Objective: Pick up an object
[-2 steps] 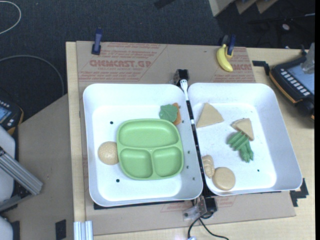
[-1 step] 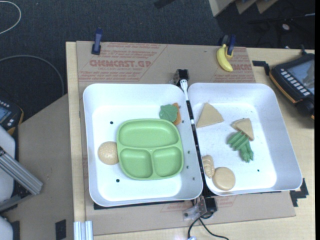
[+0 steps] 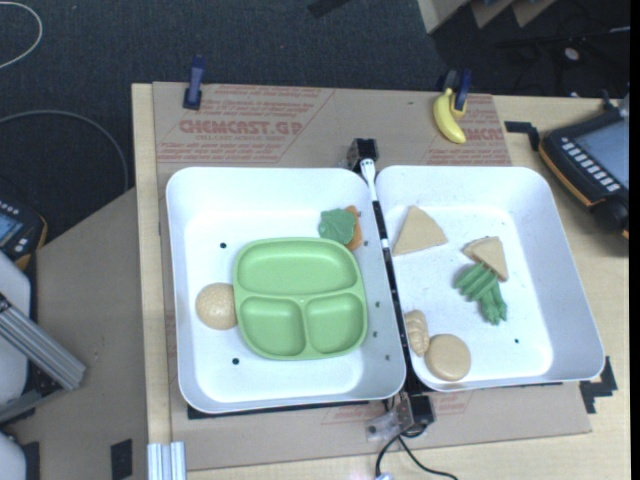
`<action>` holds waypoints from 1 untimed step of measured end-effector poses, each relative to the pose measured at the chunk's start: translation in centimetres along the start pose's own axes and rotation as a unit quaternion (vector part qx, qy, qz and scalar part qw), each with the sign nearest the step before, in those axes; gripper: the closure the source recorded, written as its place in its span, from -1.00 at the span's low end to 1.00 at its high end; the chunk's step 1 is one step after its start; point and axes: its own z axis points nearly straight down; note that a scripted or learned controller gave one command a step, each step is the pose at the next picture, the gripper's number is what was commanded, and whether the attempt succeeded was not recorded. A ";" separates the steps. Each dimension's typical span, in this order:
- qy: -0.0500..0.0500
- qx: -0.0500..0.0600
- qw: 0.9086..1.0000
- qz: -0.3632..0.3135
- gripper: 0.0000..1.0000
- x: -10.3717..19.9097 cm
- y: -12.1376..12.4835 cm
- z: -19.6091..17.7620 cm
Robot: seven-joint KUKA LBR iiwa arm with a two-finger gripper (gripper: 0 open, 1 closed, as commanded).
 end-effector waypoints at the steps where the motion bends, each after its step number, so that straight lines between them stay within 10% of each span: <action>1: 0.003 0.014 1.000 0.005 1.00 -4.3 1.2 13.4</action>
